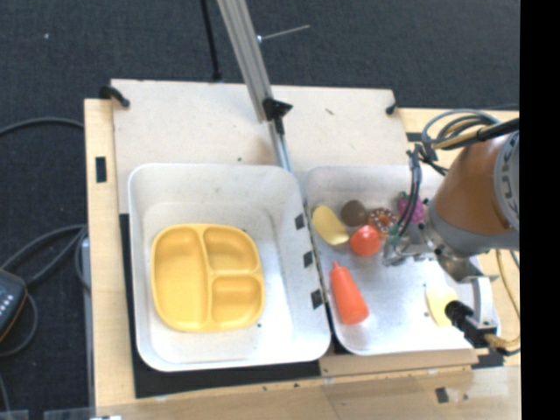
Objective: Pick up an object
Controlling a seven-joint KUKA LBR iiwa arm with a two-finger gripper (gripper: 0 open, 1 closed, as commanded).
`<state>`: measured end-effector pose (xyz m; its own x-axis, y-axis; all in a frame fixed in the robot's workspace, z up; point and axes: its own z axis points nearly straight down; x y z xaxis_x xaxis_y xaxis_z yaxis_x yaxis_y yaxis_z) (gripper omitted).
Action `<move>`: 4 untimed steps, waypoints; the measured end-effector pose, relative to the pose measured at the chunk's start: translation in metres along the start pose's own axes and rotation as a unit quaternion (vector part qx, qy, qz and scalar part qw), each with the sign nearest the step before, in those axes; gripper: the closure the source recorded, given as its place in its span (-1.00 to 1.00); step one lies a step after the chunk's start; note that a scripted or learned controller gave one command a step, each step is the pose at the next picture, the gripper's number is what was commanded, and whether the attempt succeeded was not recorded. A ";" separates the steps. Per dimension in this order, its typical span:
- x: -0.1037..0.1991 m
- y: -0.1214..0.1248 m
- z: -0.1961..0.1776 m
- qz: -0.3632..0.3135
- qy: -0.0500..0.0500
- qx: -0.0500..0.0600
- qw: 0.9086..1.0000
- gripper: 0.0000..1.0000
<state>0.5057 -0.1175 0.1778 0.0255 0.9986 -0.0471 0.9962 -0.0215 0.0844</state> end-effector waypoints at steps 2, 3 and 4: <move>-0.018 0.019 -0.062 -0.013 0.023 0.039 0.999 1.00; -0.020 0.020 -0.071 -0.016 0.022 0.040 0.999 1.00; -0.021 0.021 -0.081 -0.019 0.021 0.039 0.999 1.00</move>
<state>0.5196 -0.1353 0.2613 -0.0146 0.9999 -0.0071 0.9999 0.0146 0.0055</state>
